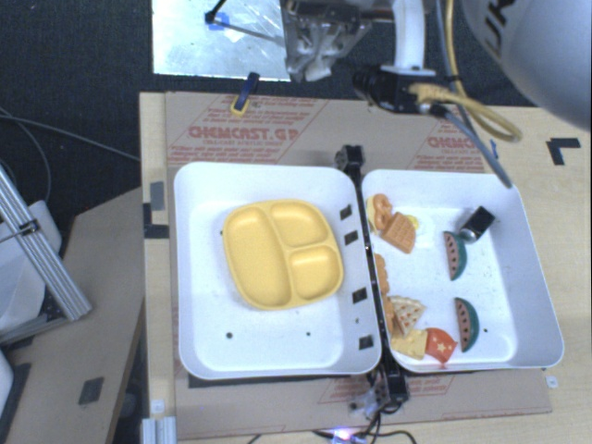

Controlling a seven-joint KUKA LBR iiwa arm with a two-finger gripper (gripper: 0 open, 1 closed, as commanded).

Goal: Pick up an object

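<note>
The gripper [313, 63] hangs high near the top of the camera view, above the bench's back edge and well clear of both bins. Nothing shows between its fingers, and their spacing is unclear. The right bin [518, 248] holds toy food: a waffle piece [399, 232], a pretzel [379, 209], two watermelon slices [454, 254] [466, 323], a small black block [476, 222], and a cluster of crackers, cheese and a red piece [416, 329] near its front left corner. The left bin [199, 248] holds a yellow divided plate [282, 252].
A black hinge strip [363, 257] runs between the two bins. Yellow and grey cables [467, 118] trail over the cardboard behind the right bin. A blue-yellow clip [244, 94] lies at the back edge. Aluminium framing [42, 257] stands at the left.
</note>
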